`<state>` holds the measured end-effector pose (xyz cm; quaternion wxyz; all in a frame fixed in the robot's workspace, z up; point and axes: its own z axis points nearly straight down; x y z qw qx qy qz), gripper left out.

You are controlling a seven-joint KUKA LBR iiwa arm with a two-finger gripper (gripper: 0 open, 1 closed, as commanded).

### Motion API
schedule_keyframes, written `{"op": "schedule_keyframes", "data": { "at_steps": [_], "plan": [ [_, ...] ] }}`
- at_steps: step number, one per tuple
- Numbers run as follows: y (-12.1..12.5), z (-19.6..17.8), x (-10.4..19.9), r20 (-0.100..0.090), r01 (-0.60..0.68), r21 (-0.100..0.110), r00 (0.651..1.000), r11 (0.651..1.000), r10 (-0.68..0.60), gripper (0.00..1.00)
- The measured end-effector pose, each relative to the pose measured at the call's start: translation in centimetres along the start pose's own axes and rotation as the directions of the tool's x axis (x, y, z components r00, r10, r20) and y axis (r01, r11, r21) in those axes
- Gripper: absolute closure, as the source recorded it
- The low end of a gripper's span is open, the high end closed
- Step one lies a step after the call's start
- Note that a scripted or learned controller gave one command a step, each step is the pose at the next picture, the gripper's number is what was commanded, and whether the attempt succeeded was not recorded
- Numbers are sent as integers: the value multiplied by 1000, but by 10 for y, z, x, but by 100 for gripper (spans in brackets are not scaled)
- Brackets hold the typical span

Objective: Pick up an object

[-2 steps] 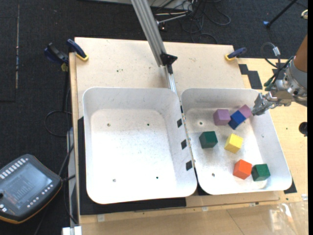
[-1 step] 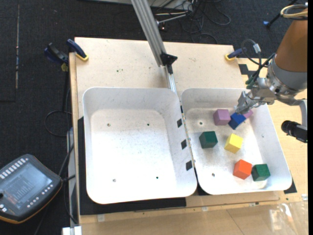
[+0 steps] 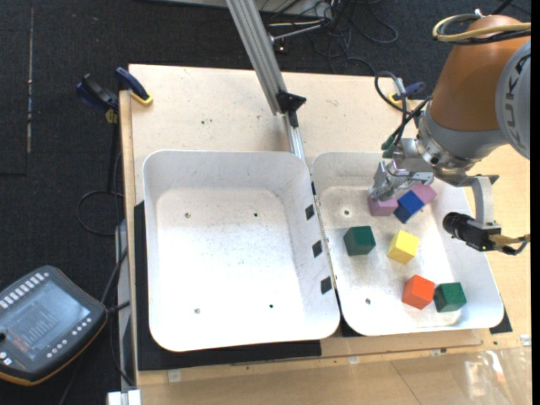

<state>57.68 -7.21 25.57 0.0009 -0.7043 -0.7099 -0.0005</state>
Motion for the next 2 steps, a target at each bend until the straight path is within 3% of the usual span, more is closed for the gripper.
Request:
{"op": "schedule_keyframes", "data": {
  "at_steps": [2],
  "plan": [
    [4, 9, 116, 0, 1, 2, 1000, 1000, -1, 100]
  ]
}}
